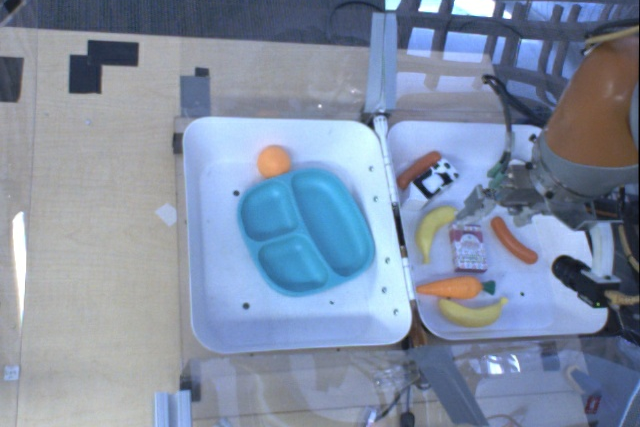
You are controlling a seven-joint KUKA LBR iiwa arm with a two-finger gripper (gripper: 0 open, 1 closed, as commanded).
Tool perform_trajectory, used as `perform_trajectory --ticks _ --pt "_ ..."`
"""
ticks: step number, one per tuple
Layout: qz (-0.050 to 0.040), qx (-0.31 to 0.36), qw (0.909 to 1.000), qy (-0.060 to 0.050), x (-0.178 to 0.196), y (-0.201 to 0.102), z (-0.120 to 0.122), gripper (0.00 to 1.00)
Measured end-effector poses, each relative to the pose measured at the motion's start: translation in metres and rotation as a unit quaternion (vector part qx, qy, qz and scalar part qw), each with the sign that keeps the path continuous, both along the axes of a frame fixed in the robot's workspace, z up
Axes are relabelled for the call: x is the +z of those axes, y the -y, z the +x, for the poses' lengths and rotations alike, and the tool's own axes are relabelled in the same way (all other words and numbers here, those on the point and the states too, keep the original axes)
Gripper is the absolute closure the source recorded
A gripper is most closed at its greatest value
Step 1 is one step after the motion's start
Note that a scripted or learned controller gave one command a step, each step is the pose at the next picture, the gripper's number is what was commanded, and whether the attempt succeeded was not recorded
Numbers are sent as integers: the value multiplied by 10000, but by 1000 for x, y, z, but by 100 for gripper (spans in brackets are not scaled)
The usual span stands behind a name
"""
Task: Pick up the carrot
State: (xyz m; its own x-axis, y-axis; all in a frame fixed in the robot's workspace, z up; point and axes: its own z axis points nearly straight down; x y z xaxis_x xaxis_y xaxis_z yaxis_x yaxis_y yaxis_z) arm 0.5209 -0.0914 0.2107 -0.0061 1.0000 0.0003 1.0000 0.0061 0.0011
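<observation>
A grey arm (585, 177) with a broad orange band (600, 100) and dark cables.

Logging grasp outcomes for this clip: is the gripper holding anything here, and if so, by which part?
Nothing is held. The gripper hangs over the right bin, while the carrot lies apart on the bin floor, nearer the front edge.

Arm (598, 120) low, reaching leftward

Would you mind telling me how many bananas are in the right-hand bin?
2. One banana lies near the bin's left wall, above the carrot; the other banana lies at the front edge, just below the carrot. The arm may hide more.
</observation>
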Motion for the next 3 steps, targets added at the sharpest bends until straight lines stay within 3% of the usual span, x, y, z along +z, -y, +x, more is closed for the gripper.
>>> perform_trajectory --ticks 1,2,3 --pt "-1 254 9997 2 -24 -10 17 0" --pt "-1 -197 9998 19 -116 -1 -20 0" --pt "-10 1202 9927 83 -121 31 -27 0"
